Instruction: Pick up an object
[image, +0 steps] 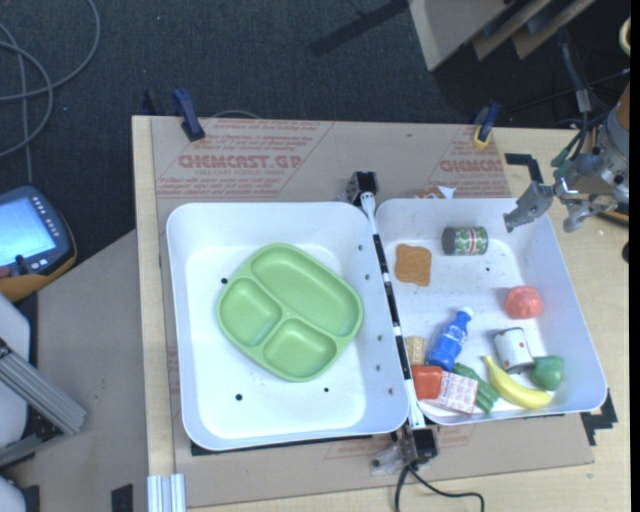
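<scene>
Tool (545, 205) over right bin's (575, 290) top-right edge, fingers spread apart, nothing btwn them.

Two bins side by side on bench. Left bin (200, 400): divided tray (290, 311) at centre. Right bin (575, 300): can (465, 240) on its side at rear; flat biscuit-like piece (412, 264) left of can; ball (523, 301) toward right wall; bottle (451, 339) at middle, tilted; cup, possibly mug (514, 347), right of bottle; banana (516, 384) in front of cup. Gripper (555, 200) over rear right corner.
</scene>
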